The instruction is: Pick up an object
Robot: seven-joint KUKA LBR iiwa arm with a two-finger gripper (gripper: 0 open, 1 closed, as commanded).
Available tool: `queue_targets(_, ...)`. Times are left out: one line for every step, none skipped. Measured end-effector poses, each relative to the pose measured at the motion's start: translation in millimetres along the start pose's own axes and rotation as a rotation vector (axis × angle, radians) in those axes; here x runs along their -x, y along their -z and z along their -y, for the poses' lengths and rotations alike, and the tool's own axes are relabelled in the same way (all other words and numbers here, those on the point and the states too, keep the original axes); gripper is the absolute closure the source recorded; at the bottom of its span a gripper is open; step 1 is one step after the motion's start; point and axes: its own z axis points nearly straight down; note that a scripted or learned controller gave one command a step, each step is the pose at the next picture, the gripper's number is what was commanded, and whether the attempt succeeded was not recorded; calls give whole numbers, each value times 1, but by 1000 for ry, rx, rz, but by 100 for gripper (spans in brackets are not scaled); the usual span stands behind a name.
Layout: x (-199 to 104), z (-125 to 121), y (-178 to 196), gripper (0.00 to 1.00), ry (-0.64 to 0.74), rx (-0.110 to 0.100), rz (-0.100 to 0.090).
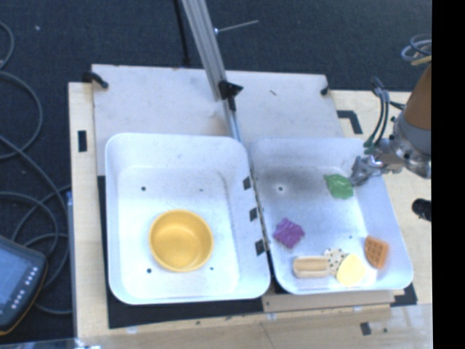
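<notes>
Two white bins: the left bin [123,195] has one yellow bowl [181,240]; the right bin [305,158] has six small objects. The green piece [338,186] lies just left of the gripper [361,171], untouched; jaw state unclear

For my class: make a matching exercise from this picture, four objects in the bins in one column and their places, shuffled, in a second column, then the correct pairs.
Objects
1. yellow bowl
2. green piece
3. purple piece
4. orange waffle piece

Places
A. right bin, near its right wall, toward the front
B. left bin, lower middle
C. right bin, right beside the pincer
D. right bin, left part, close to the divide between the bins

Pairs: 1-B, 2-C, 3-D, 4-A
</notes>
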Motion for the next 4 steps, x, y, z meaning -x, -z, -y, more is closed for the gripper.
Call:
queue_targets(-52, -14, 15, 100, 4, -3, -3)
queue_targets(-103, -28, 27, 100, 4, -5, -4)
queue_targets(-158, -38, 37, 100, 4, -5, -4)
queue_targets(-213, -41, 44, 100, 4, -6, -4)
